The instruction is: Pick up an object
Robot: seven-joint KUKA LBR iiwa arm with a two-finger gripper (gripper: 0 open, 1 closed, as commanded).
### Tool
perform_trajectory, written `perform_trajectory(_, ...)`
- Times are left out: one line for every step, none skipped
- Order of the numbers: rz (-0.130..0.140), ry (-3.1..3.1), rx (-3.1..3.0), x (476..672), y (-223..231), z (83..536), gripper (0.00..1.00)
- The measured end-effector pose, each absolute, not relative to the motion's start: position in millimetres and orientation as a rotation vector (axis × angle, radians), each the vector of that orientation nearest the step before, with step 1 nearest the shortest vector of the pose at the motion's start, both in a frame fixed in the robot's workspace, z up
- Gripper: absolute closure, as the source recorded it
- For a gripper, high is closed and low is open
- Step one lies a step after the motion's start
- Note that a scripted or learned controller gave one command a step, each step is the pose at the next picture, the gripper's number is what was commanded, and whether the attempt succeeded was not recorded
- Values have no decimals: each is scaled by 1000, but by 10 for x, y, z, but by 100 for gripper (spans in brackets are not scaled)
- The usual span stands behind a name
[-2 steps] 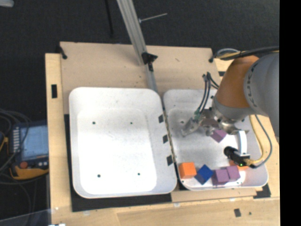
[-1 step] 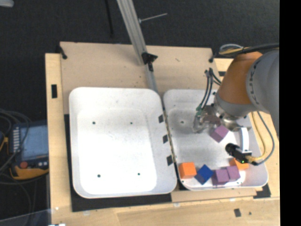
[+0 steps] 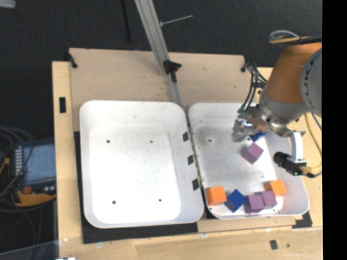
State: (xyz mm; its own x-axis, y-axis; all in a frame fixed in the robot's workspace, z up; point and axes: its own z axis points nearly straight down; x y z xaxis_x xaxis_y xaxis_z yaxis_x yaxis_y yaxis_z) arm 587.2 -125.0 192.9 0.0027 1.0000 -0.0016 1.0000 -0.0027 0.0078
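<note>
My gripper (image 3: 244, 130) hangs over the upper part of the right bin (image 3: 217, 129). A purple cube (image 3: 252, 153) lies tilted just below and to the right of it, apart from the gripper. A small blue piece (image 3: 257, 137) peeks out at the gripper's lower right side, mostly hidden by it. Along the bin's front wall sit an orange cube (image 3: 216, 195), a blue cube (image 3: 235, 200), two purple cubes (image 3: 255, 203) (image 3: 269, 199) and another orange cube (image 3: 278, 187).
The left bin (image 3: 135, 161) lies beside the right one, with a divider (image 3: 192, 156) between them. A slanted metal pole (image 3: 154, 31) rises behind the bins. The arm's grey and orange body (image 3: 290, 85) covers the right bin's far right corner.
</note>
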Motion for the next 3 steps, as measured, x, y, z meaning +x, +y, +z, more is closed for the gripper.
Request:
perform_trajectory(8,2219,2213,5884,-1259,2581,100)
perform_trajectory(3,2224,2215,5893,-1266,2709,100)
perform_trajectory(1,2227,2215,5872,-755,2621,100)
